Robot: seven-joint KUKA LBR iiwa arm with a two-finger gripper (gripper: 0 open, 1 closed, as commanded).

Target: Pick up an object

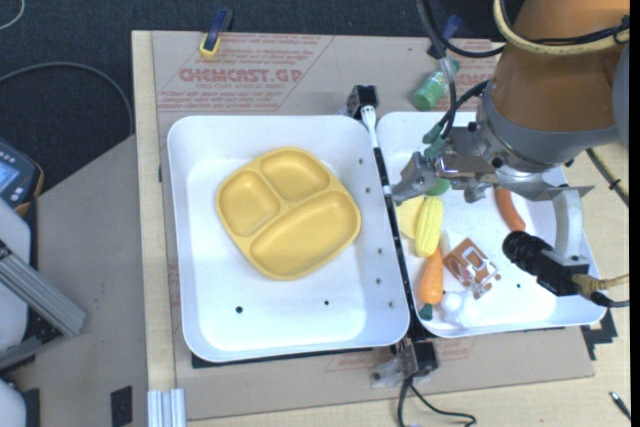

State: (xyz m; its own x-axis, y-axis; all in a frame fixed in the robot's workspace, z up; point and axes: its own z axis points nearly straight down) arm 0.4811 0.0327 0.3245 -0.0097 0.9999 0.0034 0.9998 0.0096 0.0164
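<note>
From the overhead camera, the arm point(560, 45) reaches into the right bin point(575, 310), its gripper point(432, 177) low over the bin's left side. Whether the jaws are spread or pressed together I cannot tell. The corn cob point(428, 223) lies just below them, its long axis running roughly toward and away from the camera, with a carrot point(431, 278) beyond its near end. The left bin point(190, 245) holds a yellow divided plate point(288, 211), well apart from the gripper.

Two white bins sit side by side, left bin point(190, 245) and right bin point(560, 310); one yellow divided plate point(288, 212) in the left; one corn cob point(429, 223), two carrots point(431, 277) point(510, 208), one brown-and-white packet point(470, 267) in the right.
</note>
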